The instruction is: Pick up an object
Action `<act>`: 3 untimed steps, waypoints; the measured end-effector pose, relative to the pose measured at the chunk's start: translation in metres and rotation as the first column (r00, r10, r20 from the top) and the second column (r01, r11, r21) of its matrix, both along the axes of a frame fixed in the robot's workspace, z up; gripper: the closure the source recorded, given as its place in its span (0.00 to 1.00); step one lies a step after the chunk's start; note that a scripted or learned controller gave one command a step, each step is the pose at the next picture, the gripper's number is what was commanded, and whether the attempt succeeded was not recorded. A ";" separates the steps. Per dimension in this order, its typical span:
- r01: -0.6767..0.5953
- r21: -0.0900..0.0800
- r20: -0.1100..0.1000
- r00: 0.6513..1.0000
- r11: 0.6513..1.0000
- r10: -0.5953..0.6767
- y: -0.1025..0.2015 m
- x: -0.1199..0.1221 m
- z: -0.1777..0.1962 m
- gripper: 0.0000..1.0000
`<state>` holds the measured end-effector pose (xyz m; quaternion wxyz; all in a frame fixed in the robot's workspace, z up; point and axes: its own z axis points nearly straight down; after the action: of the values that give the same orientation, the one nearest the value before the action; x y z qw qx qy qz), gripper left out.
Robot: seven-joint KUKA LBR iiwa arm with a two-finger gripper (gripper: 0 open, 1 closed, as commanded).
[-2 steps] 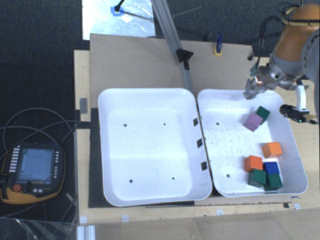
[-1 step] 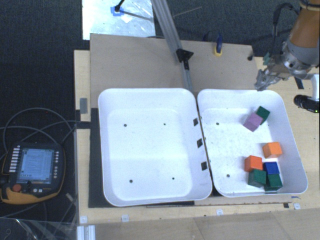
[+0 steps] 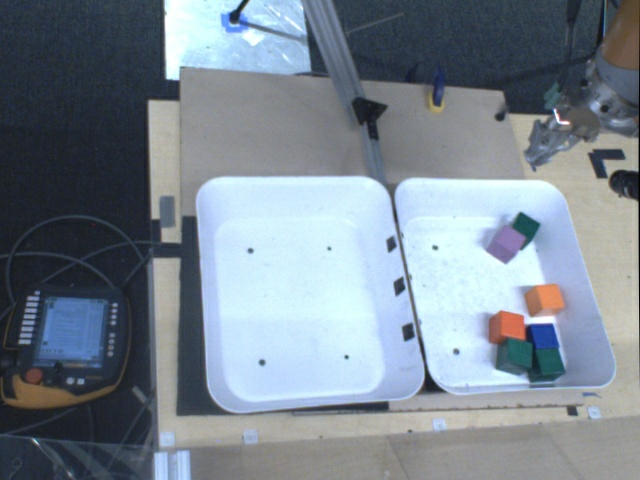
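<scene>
Robotics lab: teach pendant (image 3: 65, 346), 2 white bins (image 3: 300, 388) on bench.

Two white bins (image 3: 300, 193), three green blocks (image 3: 526, 228), two orange blocks (image 3: 545, 299), one purple block (image 3: 505, 242), one blue block (image 3: 544, 335)

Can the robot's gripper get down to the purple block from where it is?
Probably yes. The gripper hangs beyond the right bin's far rim, and the purple block lies uncovered, only a dark green block touching its far corner.
</scene>
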<state>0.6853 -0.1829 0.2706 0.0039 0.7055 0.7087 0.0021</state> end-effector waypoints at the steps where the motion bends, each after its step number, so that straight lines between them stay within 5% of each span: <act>1: -0.004 0.003 -0.008 1.000 1.000 0.004 0.053 -0.015 -0.013 1.00; 3: -0.006 0.005 -0.009 1.000 1.000 0.006 0.160 -0.038 -0.009 1.00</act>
<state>0.6473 -0.0227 0.2616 -0.0010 0.7034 0.7108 0.0009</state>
